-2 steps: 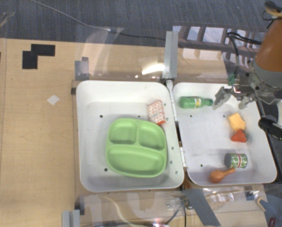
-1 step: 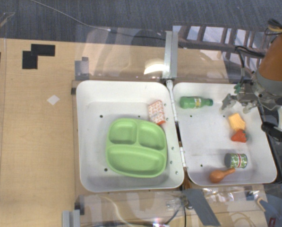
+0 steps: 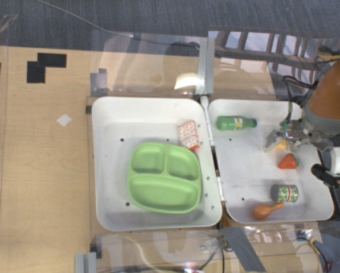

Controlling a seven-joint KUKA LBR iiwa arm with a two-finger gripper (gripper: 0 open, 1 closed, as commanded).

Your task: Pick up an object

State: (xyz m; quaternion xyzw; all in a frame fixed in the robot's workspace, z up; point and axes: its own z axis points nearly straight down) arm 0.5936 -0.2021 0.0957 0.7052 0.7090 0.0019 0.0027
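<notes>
**Orange and yellow bits under the jaws in the right bin**

White bins sit side by side on the wooden bench point(image 3: 39, 169), so here's the one overhead view, left to right.

The left bin point(image 3: 110, 209) has a green divided plate point(image 3: 165, 177) lying flat in the middle, three compartments, nothing in them as far as I can see. Just above its upper right corner there's a small pink-and-white packet point(image 3: 187, 134), close to the wall shared with the other bin, with a tiny orange-red bit poking out at its lower end.

The right bin point(image 3: 244, 203) has more going on. A green bottle point(image 3: 236, 123) lies on its side near the top left. Near the bottom there's a small can with a green label point(image 3: 285, 193), tipped over, and just beside it, lower left, a brown pear-shaped thing point(image 3: 266, 210).

The arm comes in from the right, orange band showing at the edge. The gripper point(image 3: 285, 135) is down over the right side of that bin, jaws spread apart. A small yellow piece point(image 3: 280, 145) sits right at the tips, but I can't tell whether it's actually pinched or just lying under them. An orange-red lump point(image 3: 287, 162) sits just below, apart from the jaws.
</notes>
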